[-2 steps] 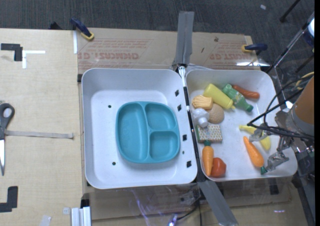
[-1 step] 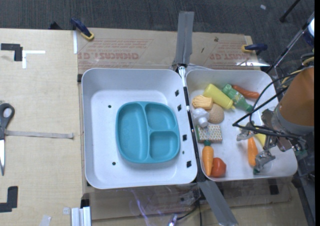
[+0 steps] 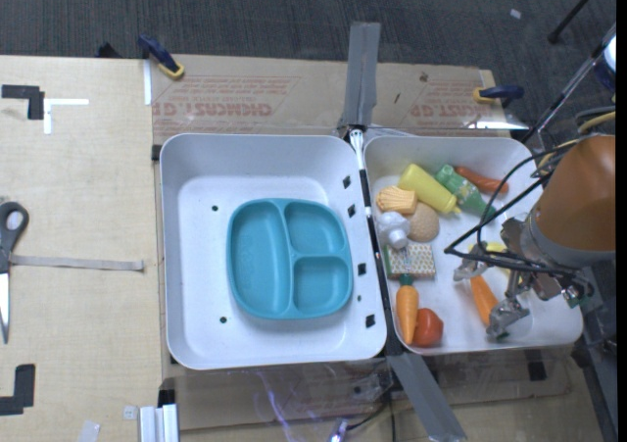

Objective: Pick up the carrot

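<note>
Carrot (image 3: 407, 309) lies lengthwise, tip toward the camera.

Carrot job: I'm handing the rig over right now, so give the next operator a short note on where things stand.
Hand: low in the right bin, near its front right corner. Whether it is open or shut is unclear; nothing is seen held in it.
Carrots: one carrot lies at the bin's front left beside a tomato; another orange carrot-like piece lies just left of the hand.
Left bin: holds a blue divided plate.
Done: no pickup is visible.
Left: grasp and lift a carrot.
</note>
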Robot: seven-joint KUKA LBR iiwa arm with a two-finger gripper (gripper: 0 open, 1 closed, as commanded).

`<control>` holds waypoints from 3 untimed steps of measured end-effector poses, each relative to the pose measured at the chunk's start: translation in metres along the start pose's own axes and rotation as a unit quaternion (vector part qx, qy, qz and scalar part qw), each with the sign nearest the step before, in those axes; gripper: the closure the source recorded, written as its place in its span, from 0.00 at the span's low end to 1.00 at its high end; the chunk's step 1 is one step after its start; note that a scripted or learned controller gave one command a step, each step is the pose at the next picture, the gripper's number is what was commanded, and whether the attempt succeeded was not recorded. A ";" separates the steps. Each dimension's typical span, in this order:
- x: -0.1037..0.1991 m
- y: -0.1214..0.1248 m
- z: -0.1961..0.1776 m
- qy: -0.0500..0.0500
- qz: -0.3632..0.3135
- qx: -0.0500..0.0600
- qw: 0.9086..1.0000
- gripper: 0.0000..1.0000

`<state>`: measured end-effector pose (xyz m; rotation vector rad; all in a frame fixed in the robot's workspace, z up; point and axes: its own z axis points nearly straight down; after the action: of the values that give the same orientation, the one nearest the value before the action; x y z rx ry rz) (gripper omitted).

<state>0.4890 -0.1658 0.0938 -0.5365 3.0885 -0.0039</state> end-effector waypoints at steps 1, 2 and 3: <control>-0.023 0.058 0.001 0.001 -0.112 -0.001 0.994 0.00; -0.046 0.118 -0.099 0.000 -0.012 -0.001 1.000 0.00; -0.059 0.053 -0.172 0.000 -0.099 -0.001 0.995 0.00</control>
<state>0.5248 -0.0955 0.2655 -0.8382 3.0203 -0.0028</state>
